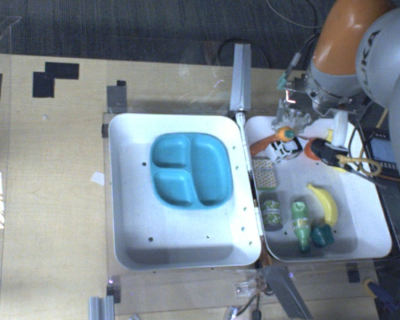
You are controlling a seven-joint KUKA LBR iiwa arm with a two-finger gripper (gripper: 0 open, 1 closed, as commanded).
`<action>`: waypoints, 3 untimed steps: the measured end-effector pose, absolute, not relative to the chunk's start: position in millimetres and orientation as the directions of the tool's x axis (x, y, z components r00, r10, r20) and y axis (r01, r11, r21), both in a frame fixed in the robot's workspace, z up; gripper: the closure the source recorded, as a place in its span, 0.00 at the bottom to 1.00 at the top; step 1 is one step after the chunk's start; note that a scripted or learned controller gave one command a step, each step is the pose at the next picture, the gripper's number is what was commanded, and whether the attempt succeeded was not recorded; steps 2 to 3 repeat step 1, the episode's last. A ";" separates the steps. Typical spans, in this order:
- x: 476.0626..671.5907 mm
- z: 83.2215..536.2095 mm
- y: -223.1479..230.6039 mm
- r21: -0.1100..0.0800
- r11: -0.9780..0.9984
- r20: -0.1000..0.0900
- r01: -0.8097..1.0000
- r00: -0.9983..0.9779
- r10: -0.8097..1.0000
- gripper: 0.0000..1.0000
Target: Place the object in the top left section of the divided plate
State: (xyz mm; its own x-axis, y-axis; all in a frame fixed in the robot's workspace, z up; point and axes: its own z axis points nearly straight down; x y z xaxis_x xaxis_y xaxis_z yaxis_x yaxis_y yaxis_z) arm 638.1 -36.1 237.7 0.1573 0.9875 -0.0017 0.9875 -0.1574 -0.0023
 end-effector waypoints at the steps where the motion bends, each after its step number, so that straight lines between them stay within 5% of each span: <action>1: 576.4 235.1 40.5 -0.002 -0.204 -0.001 0.979 0.204 0.979 1.00; 3: 576.4 235.1 40.5 -0.002 -0.204 -0.001 0.979 0.204 0.979 1.00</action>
